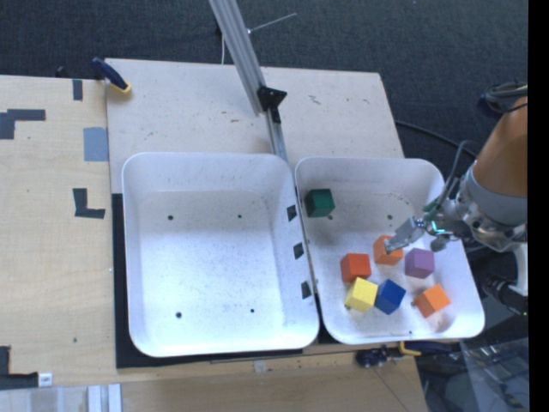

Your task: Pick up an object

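The right bin [377,172] holds several small cubes. A green cube [320,202] sits alone near its far left. Closer to the front lie a red-orange cube [355,267], a yellow cube [361,294], a blue cube [390,296], an orange cube [432,299] and a purple cube [419,263]. Another orange cube [386,252] lies right under the gripper's tip. My gripper [418,233] reaches in from the right, low over the bin, between that orange cube and the purple one. No cube is seen lifted.
The left bin [137,230] stands beside the right one, with a shared wall between them. A slanted metal rail [244,50] runs from the top down to the bins' junction. A small blue-and-yellow object [111,75] lies on the bench at the far left.
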Robot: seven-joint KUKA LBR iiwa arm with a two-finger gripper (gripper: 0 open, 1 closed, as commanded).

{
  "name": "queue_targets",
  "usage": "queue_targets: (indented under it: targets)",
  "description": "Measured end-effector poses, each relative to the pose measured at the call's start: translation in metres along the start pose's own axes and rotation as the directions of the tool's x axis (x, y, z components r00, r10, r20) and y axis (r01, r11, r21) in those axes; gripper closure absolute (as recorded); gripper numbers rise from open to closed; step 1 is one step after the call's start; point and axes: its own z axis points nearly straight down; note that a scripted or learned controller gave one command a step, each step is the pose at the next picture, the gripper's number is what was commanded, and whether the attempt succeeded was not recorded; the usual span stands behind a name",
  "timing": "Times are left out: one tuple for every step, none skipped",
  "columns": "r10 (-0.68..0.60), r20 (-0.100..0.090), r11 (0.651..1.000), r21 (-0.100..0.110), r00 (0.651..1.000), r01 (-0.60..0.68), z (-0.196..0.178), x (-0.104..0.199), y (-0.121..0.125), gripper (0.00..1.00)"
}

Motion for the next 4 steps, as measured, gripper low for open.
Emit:
queue_targets:
  targets:
    - [-0.001, 0.001, 1.0, -0.004, 1.0, 0.001, -0.002, 0.0, 0.001, 0.0]
    - [0.0, 0.0, 1.0, 0.003, 1.0, 0.0, 0.062, 0.003, 0.002, 0.0]
    - [-0.002, 0.001, 1.0, -0.014, 1.0, 0.002, 0.104, 0.002, 0.007, 0.0]
    - [-0.002, 0.0, 1.0, -0.019, 1.0, 0.002, 0.109, 0.002, 0.01, 0.0]
